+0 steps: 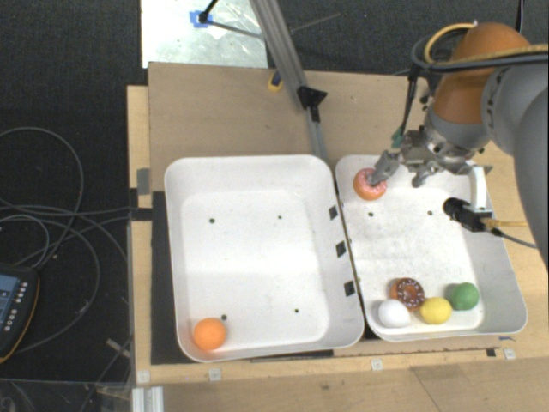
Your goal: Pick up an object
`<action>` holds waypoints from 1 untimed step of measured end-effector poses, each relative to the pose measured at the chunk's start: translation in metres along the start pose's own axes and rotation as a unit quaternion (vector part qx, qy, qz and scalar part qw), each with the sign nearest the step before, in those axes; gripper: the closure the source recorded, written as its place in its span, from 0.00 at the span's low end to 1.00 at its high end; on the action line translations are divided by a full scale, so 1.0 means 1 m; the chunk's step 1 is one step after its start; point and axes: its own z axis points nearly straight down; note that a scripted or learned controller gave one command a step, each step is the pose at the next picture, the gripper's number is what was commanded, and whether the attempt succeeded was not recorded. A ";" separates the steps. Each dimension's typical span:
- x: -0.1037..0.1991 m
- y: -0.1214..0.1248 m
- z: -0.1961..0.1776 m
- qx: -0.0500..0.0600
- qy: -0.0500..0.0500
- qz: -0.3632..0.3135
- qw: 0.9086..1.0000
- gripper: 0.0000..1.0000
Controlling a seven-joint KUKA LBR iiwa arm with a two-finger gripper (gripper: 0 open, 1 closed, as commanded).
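A pink frosted doughnut (370, 186) lies in the far left corner of the right bin (506, 273). My gripper (402, 175) hangs over that bin's far edge, open, with its two fingers spread. Its left fingertip (383, 169) touches or overlaps the doughnut's upper right side; the other fingertip stands well to the right of it. Nothing sits between the fingers. At the near end of the same bin lie a sprinkled chocolate doughnut (408, 292), a white ball (394, 313), a yellow lemon (435, 310) and a green ball (464, 296).
An orange ball (209, 334) rests in the near left corner of the left bin (249, 166). A grey pole (283, 45) slants down to the gap between the bins. A black fitting (459, 211) juts over the right bin.
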 end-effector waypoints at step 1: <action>0.002 -0.001 0.063 0.001 0.000 0.000 1.000 0.00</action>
